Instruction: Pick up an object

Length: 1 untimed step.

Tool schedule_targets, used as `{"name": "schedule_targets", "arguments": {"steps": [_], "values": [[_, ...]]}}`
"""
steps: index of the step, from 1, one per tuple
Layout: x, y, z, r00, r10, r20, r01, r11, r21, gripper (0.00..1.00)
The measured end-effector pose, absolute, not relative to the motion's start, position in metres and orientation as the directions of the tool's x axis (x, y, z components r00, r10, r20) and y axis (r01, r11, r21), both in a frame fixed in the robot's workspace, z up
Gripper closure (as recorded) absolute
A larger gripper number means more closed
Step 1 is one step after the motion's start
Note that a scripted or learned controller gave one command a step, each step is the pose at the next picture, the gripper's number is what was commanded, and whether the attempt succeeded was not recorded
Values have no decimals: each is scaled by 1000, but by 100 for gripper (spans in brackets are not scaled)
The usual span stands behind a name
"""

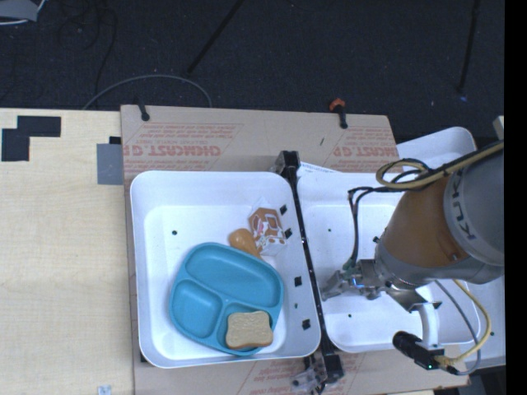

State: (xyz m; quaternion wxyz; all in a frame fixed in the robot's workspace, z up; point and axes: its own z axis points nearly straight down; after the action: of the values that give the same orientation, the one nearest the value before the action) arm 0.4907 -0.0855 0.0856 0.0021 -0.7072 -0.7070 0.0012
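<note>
A blue divided plate lies in the left bin. A slice of toast rests in the plate's near right compartment. Just beyond the plate sit a small orange-brown piece and a clear-wrapped brown snack, touching each other. My gripper hangs low over the right bin, near its left wall, close to the divider between the bins. It is well right of the plate and toast, and nothing shows in it. The arm's body hides much of the right bin's floor.
A black divider bar runs between the two bins. Cables loop off the arm above the right bin. Both bins rest on a cardboard sheet. A pale wooden benchtop stretches to the left.
</note>
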Motion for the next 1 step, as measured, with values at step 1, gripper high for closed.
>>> {"name": "schedule_targets", "arguments": {"steps": [1], "values": [[492, -87, 98, 7, 1000, 2, 1000, -7, -2, 100]]}}
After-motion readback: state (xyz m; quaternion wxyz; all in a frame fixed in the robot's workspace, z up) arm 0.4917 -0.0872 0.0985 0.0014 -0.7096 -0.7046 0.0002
